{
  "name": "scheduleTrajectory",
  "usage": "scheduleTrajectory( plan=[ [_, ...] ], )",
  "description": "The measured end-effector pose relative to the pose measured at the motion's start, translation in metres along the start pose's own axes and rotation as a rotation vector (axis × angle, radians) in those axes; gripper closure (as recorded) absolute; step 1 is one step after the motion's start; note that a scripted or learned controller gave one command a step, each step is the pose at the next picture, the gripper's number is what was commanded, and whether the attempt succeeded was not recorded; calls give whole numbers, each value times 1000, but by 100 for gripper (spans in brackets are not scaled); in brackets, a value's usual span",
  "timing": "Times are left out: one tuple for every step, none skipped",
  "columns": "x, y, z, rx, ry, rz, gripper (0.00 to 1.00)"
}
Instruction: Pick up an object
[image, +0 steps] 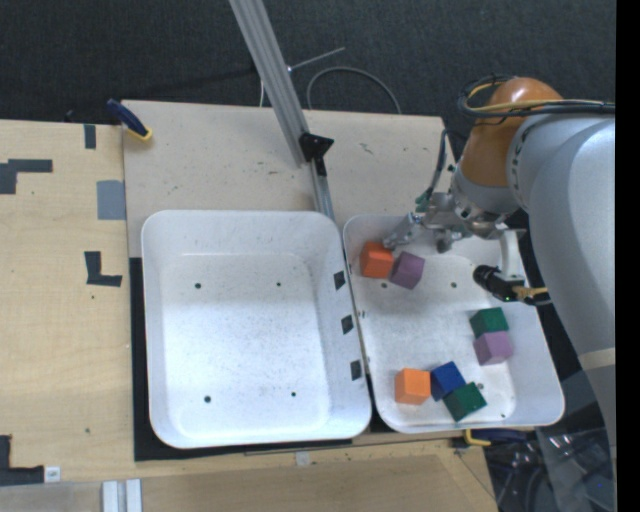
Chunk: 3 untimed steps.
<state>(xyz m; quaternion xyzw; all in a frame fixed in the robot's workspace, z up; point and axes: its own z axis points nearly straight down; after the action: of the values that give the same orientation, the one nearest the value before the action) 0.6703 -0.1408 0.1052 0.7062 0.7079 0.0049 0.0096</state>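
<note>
Seven blocks lie in the right bin (530, 400); whether the jaws above them are open, I cannot tell.

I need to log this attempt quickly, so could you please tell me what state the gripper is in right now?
Gripper: cannot be told; it hangs over the right shallow white bin, near the orange block and the purple block.

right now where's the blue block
In the right bin, near its front edge, the blue block is wedged between an orange block and a dark green block.
</note>
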Motion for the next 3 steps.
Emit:
scheduleTrajectory(
  plan=[
    [1, -8, 13, 22, 5, 0, 0],
    [32, -29, 13, 23, 7, 0, 0],
    [31, -28, 3, 24, 6, 0, 100]
  ],
)
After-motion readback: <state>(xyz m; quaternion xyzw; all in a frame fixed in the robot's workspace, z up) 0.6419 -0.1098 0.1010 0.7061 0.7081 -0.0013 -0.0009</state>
